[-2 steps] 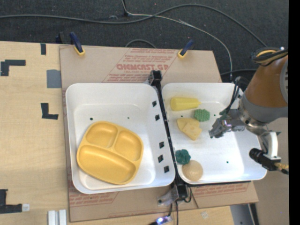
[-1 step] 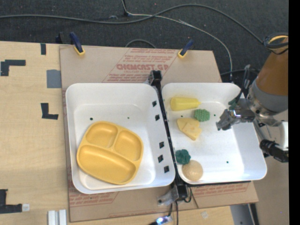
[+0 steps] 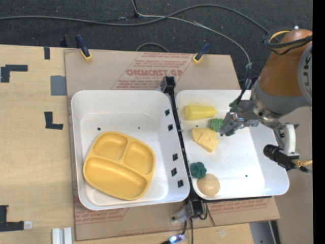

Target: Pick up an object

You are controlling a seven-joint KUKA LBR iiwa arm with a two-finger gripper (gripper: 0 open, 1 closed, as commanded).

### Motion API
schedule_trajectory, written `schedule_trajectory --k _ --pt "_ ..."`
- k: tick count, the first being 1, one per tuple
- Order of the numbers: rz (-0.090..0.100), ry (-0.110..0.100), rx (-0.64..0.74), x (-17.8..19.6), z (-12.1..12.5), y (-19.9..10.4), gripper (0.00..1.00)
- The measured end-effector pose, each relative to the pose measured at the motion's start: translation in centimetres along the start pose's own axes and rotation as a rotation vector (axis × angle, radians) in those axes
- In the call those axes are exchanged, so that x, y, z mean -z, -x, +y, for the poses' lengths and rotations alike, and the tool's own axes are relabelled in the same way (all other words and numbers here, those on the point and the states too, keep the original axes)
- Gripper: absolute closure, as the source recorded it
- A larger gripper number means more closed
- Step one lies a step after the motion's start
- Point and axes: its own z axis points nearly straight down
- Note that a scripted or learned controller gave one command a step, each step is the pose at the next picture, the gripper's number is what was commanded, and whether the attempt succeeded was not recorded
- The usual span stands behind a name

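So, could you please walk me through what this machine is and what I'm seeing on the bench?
It is one robot arm, grey with an orange band, reaching in from the right. The camera is fixed above the bench, looking down at a slant. Two shallow white bins sit side by side. The left bin holds a yellow divided plate. The right bin holds toy food: a yellow block, a cheese wedge, a small green piece, another green piece and a beige ball. The tool sits low beside the small green piece; whether it grips anything is unclear.
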Motion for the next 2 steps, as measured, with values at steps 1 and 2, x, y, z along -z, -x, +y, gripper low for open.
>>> schedule_trajectory --k 1,2 --pt "0.001 -0.001 0.002 0.3 1.5 -5.8 1.00" --pt "-0.001 -0.003 0.001 -1.4 2.6 -11.6 1.00"
